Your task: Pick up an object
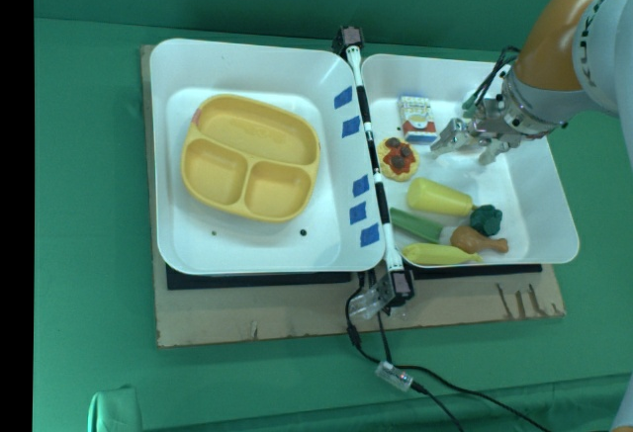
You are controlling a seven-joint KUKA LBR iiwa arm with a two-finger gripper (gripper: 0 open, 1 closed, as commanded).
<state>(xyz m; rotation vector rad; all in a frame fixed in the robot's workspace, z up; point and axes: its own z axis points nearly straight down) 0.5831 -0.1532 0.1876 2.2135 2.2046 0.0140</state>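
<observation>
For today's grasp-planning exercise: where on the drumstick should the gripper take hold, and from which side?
Grip the drumstick across its thick rounded end, coming from above. It lies flat, narrow end toward the bin's right wall, with broccoli close behind and corn in front, so fingers fit best along its length.

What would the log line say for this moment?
gripper: open, holding nothing | above right bin | nearest: fries box | yellow tray: left bin

Part of the maker's name, the letters "KU", stands on the grey arm beside its orange band. The small printed packet in the right bin bears markings too small to read.
</observation>
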